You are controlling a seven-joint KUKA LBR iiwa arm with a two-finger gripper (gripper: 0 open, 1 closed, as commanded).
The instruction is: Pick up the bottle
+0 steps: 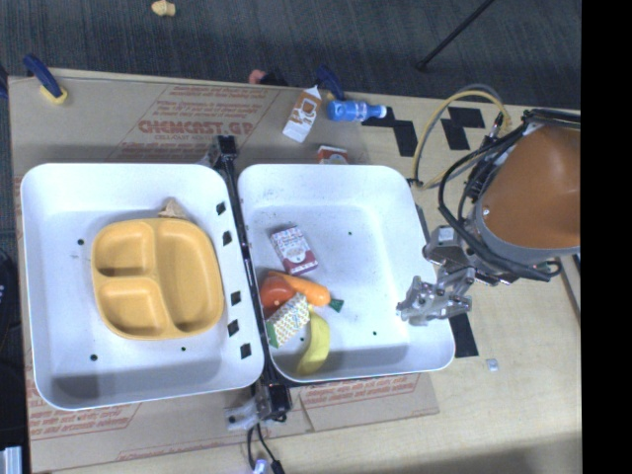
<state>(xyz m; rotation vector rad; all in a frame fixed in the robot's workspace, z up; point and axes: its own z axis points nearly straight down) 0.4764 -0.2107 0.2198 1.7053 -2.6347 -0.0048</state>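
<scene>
Where the cardboard sheet (188,117) under the two bins lies bare, red print reads "CHEMCAST", the rest blurred. A blue bottle (354,112) lies on its side near the worktop's (513,403) far edge, beyond the right bin (395,191). At that bin's right rim hangs the end effector (427,302), gripping nothing; open or closed, I cannot tell. Dark carpet (296,18) lies beyond.

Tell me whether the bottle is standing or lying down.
Lying down. The bottle rests on its side on the bench behind the right bin, outside both bins, its length running left to right.
</scene>
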